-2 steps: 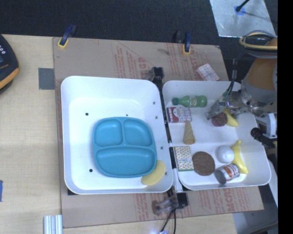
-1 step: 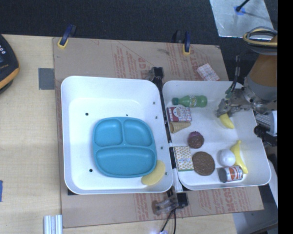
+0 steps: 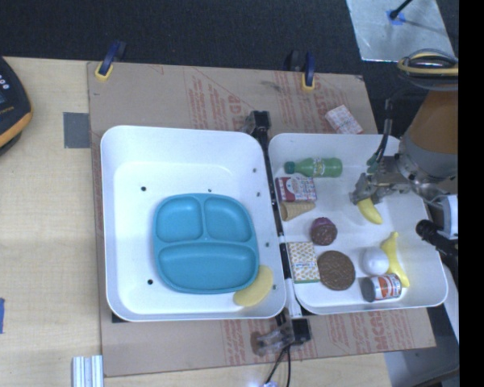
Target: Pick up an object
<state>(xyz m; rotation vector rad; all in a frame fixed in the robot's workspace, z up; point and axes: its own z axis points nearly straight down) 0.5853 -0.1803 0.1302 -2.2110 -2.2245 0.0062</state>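
My gripper (image 3: 374, 190) hangs over the right side of the right bin (image 3: 347, 145), at the end of the grey arm with the orange band (image 3: 432, 123). A small yellow banana piece (image 3: 371, 211) pokes out right under it, touching or nearly touching. Whether it is gripped I cannot tell. Other things in this bin are a green bottle (image 3: 315, 168), a red-and-white carton (image 3: 295, 189), a cone (image 3: 297, 210), a dark red round fruit (image 3: 323, 231), a cracker packet (image 3: 303, 262), a brown cookie (image 3: 335, 270), a white ball (image 3: 377, 262), a second banana (image 3: 393, 256) and a can (image 3: 382, 287).
The left bin (image 3: 121, 216) holds a blue divided plate (image 3: 206, 243) and a yellow banana (image 3: 255, 289) at its front right corner. A thin ridge where the bin walls meet (image 3: 273, 216) separates the bins. A yellow-and-black pendant (image 3: 0, 103) lies at the far left of the bench.
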